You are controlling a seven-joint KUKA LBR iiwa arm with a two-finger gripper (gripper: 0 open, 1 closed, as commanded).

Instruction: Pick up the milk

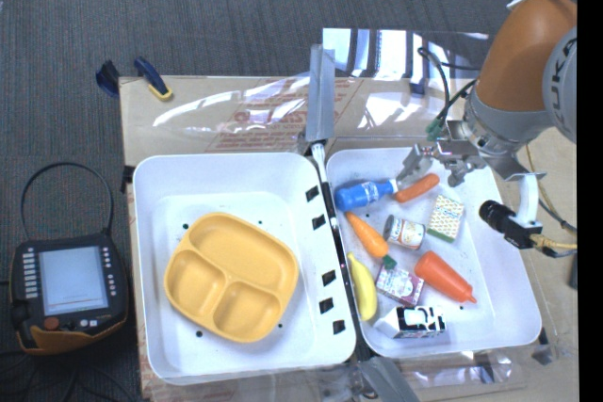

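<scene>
With the gripper (pixel 439 157) jaws seen parted over a carrot (pixel 416 188), the milk (pixel 418 321), well below them, may be missed.

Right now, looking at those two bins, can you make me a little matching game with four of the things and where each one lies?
Things:
1. yellow plate
2. banana
3. blue bottle
4. milk carton

Places:
A. near front edge of the right bin
B. in the left bin
C. beside the divider, in the right bin's front half
D. at the back of the right bin, close to the gripper

Pairs: 1-B, 2-C, 3-D, 4-A
</scene>
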